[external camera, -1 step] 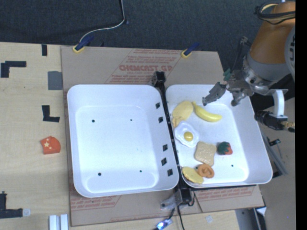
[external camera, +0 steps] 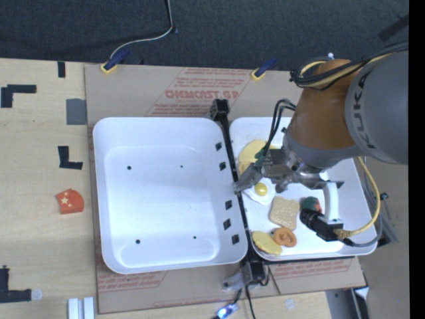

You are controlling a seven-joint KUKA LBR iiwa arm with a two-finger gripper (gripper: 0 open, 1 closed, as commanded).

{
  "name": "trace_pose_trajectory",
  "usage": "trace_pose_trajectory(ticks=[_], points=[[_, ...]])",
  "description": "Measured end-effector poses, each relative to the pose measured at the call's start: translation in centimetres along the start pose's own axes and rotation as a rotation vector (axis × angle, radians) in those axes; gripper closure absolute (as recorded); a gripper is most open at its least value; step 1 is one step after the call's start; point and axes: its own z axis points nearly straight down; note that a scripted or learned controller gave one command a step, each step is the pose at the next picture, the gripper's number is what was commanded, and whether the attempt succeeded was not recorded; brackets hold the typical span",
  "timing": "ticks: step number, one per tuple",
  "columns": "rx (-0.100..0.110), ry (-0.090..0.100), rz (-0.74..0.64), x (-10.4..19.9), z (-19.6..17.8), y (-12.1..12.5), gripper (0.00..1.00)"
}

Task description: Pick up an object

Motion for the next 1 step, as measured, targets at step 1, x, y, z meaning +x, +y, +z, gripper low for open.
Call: trace_pose_trajectory(ticks=[1], points=[[-0.028, -0.005, 0.005, 3.64, -33.02, 4.32, 0.0]])
